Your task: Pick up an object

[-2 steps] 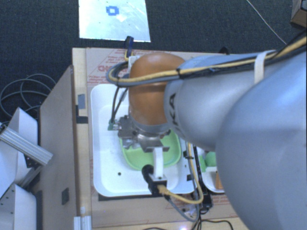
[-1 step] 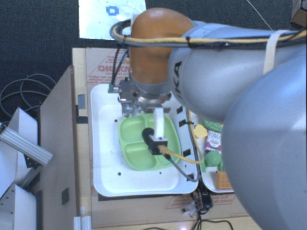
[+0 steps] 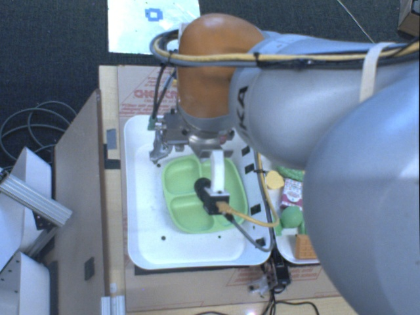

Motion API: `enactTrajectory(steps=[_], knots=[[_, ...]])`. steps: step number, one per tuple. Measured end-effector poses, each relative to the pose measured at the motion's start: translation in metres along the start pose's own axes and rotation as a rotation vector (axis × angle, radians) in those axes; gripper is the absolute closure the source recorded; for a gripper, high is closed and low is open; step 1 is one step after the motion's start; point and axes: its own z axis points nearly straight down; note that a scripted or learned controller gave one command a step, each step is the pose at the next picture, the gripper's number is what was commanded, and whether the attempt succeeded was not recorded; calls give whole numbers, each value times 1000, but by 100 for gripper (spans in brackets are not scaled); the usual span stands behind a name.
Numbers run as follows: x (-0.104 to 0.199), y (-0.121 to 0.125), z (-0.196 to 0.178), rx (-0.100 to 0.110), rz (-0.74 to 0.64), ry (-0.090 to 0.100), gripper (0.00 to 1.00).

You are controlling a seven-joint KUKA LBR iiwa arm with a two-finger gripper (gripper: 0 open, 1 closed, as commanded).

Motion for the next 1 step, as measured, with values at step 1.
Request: enactTrajectory(steps=[1], knots=[[-55,-59,-47,0,3,0,0]])
